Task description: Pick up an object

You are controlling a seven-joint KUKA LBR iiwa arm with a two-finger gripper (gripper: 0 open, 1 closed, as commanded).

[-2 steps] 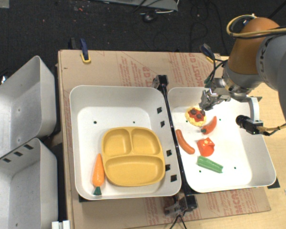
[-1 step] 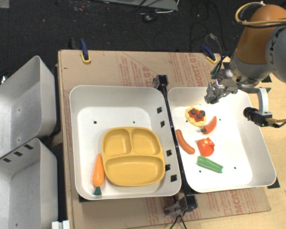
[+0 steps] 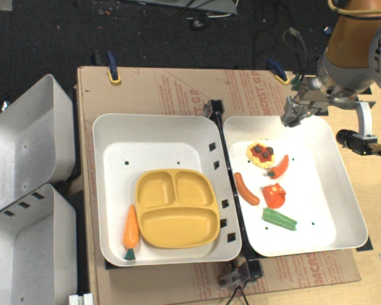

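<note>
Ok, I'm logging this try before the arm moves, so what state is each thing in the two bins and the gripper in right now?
gripper: above the right bin's far edge, holding nothing visible.
divided yellow plate: flat in the left bin, compartments bare.
carrot: lying beside the plate's left edge.
pizza toy: flat in the right bin.
sausage: lying loose.
chili: lying loose.
red pepper piece: lying loose.
green vegetable: lying loose.
</note>
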